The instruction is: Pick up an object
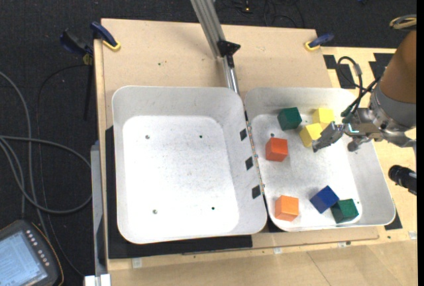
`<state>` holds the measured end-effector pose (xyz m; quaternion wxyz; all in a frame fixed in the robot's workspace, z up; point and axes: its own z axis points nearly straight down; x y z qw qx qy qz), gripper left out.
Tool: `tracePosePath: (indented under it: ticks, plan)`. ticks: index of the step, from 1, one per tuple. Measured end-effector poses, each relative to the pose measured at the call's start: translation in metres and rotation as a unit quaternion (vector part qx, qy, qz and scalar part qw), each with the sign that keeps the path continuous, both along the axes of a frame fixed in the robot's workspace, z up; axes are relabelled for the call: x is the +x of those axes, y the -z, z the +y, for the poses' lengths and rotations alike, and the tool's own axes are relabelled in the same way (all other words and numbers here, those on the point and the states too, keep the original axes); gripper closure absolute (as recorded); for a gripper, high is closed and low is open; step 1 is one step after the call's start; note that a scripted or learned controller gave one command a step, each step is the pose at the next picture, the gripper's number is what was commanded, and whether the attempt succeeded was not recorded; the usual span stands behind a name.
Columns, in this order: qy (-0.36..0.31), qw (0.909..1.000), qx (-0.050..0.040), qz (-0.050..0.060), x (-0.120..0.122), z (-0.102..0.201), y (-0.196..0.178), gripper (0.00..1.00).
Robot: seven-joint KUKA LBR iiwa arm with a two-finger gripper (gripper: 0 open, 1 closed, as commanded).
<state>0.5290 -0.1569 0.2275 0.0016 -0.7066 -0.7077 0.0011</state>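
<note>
We see the gripper [331, 137] reaching in from the right over the right-hand bin [371, 175], its grey wrist and the orange band of the arm [403, 76] behind it at the frame's edge. Whether it is open, closed or gripping anything, we cannot tell: the tip is small and dark against the bin floor, and nothing shows clearly in its grasp.

Just beside the tip, to its left, lies a yellow block [309, 134], close enough that it may be touching, though we cannot say for certain. A second yellow block [325, 116] sits just above and behind the tip, near the first. Further left of the gripper and a little beyond it stands a dark green cube [289, 118], close to the yellow pair. To the gripper's left and slightly nearer us is a red-orange cube [277, 149], apart from the others and near the bin's left wall.

Well below the gripper, towards the near rim, we find three more: an orange cube [287, 207] off to the lower left, a blue cube [324, 198] almost straight below the tip, and a second dark green cube [344, 210] touching the blue one on its right.

Far to the gripper's left, the left-hand bin [132, 119] adjoins the right one along their shared edge.
</note>
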Motion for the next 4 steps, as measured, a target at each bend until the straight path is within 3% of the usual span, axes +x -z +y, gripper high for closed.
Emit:
tracePosePath:
  ticks: [1, 3, 4]
  plan:
    - [0.001, 1.0000, -0.0004, -0.002, 0.001, 0.000, -0.002, 0.00]
    - [0.002, 1.0000, 0.0002, 0.001, -0.005, -0.008, 0.101, 0.00]
    - [0.001, 1.0000, -0.0005, -0.001, -0.005, -0.008, 0.133, 0.00]
